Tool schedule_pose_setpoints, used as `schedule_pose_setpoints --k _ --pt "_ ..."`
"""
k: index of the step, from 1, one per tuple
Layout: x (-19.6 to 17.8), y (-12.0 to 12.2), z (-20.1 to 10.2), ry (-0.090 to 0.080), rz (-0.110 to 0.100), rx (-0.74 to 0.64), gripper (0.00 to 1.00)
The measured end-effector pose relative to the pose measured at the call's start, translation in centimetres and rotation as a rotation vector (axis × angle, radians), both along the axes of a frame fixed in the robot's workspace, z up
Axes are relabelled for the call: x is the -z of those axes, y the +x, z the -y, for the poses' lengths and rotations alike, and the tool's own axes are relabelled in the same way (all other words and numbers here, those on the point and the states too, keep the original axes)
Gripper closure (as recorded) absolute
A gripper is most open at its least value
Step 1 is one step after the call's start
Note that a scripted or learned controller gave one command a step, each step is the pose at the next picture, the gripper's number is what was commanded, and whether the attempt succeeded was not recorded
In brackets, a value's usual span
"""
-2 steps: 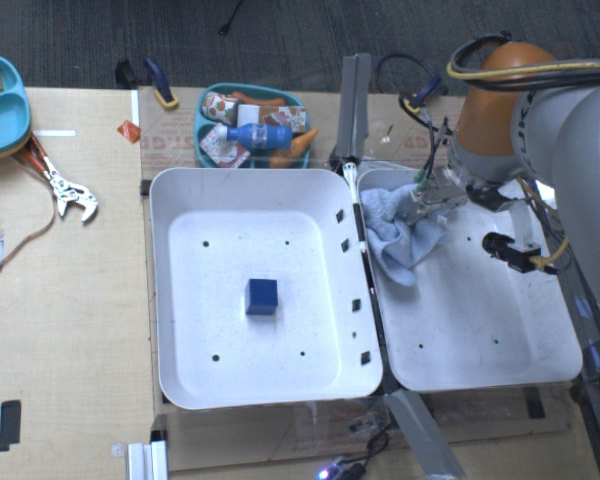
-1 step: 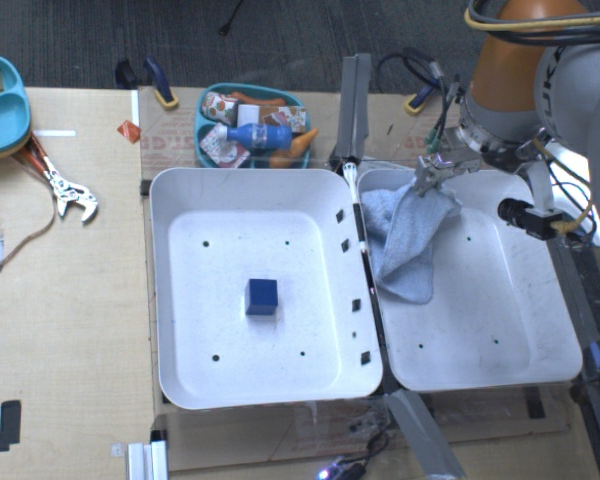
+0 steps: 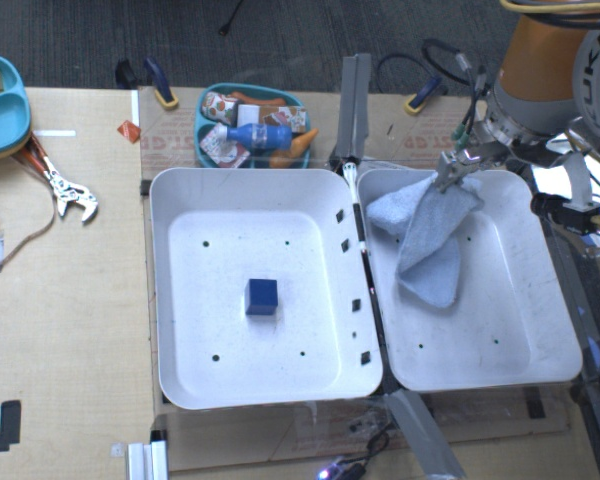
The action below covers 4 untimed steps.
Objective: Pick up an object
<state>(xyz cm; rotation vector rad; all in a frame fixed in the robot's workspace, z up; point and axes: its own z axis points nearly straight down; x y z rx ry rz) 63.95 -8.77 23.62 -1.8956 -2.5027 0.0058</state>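
Observation:
A light blue cloth (image 3: 427, 238) hangs over the right bin (image 3: 500, 358), its top corner pinched between the fingers of my gripper (image 3: 458, 171) near the bin's far edge. The cloth drapes down and left, its lower folds resting on the bin floor and against the bin's left wall. A small dark blue cube (image 3: 262, 296) sits alone on the floor of the left bin (image 3: 190, 358), well to the left of the gripper.
A blue bowl of mixed small items (image 3: 252, 128) stands behind the left bin. A wrench (image 3: 68, 196) and a light blue tray (image 3: 0, 103) lie on the bench at the far left. Clamps and cables sit along the back edge.

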Motion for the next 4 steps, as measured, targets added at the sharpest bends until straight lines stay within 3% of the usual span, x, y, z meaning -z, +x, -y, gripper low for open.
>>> schedule_pose_setpoints --k 1,2,3,4 --pt "0.0 0.0 0.0 0.0 0.0 0.0 0.0" --pt "6.5 -1.1 5.5 0.002 -0.002 0.05 0.0" --pt "14.5 2.0 5.6 0.001 0.005 -0.02 0.0" --pt "5.0 2.0 7.2 0.0 0.002 0.213 0.0"
